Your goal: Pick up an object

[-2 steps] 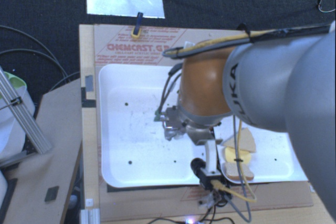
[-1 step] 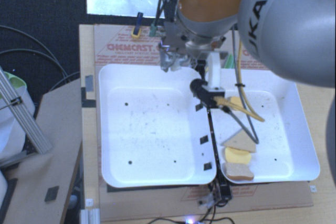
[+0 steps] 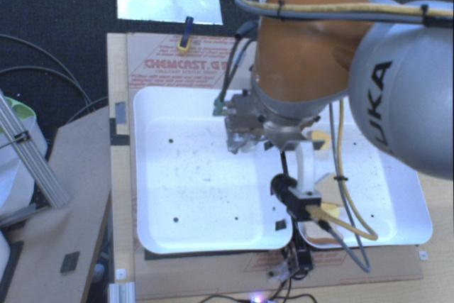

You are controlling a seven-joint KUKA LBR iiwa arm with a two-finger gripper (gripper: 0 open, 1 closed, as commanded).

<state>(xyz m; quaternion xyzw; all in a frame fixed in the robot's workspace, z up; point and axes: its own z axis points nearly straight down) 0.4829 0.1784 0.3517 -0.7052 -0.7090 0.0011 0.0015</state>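
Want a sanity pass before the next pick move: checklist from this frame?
1. Hand over a bin: ok, above the left shallow white bin.
2. Target under hand: cannot tell, the grey arm hides it.
3. Candidates visible: ok, small yellow piece and flat tan piece in the right white bin, partly hidden.
4. Hand aligned with those: not ok, they lie toward the view's right.
5. Tiny black square chip: ok, apart from hand.

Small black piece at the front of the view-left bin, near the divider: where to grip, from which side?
Probably straight from above, pinching the black piece across opposite edges: it looks small and flat, and the bin wall close by crowds a sideways approach.
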